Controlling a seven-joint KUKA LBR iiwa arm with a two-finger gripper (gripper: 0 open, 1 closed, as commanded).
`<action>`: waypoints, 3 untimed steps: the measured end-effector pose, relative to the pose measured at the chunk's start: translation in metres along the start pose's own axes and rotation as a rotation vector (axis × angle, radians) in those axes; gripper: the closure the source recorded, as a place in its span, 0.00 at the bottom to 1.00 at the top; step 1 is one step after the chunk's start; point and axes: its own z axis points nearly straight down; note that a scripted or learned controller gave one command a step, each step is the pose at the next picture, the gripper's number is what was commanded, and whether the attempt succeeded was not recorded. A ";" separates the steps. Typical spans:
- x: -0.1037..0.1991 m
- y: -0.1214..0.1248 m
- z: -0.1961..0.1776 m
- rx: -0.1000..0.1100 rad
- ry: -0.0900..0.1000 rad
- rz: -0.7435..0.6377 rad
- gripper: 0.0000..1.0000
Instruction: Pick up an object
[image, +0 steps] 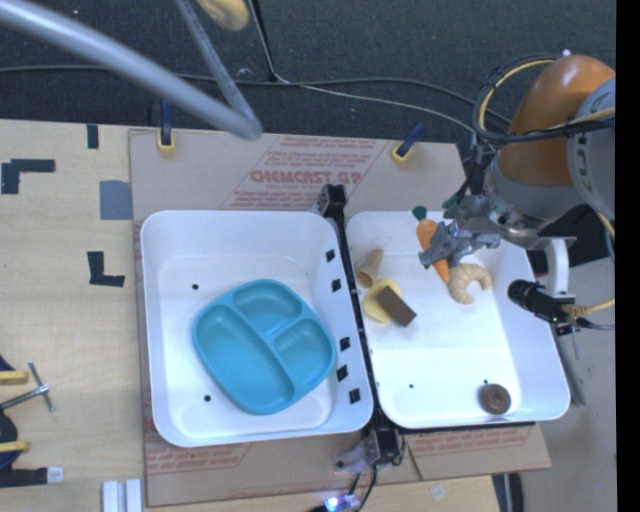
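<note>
Now fingers (447, 247) low in right bin (520, 330), cannot tell if spread or pinching. Orange carrot toy (428, 234) touching them, cream curved toy (466, 282) just beside. Carrot likely light, smooth, slippery; grab across middle.

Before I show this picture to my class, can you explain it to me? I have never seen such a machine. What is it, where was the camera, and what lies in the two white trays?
The single camera hangs above a bench and looks down at a slant. The grey robot arm with an orange band reaches in from the right. Its gripper is low over the right white bin, among the objects at the far end; I cannot tell whether it holds anything. Near it lie an orange carrot-like toy and a pale curved piece. Further left lie a tan piece and a yellow and brown block; a small brown round object sits at the near edge. The left white bin holds a blue divided plastic plate.
</note>
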 end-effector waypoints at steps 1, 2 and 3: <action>0.062 0.017 0.007 0.001 0.002 -0.004 1.00; 0.115 0.030 0.020 0.001 0.001 -0.002 1.00; 0.164 0.036 0.013 0.000 0.001 -0.002 1.00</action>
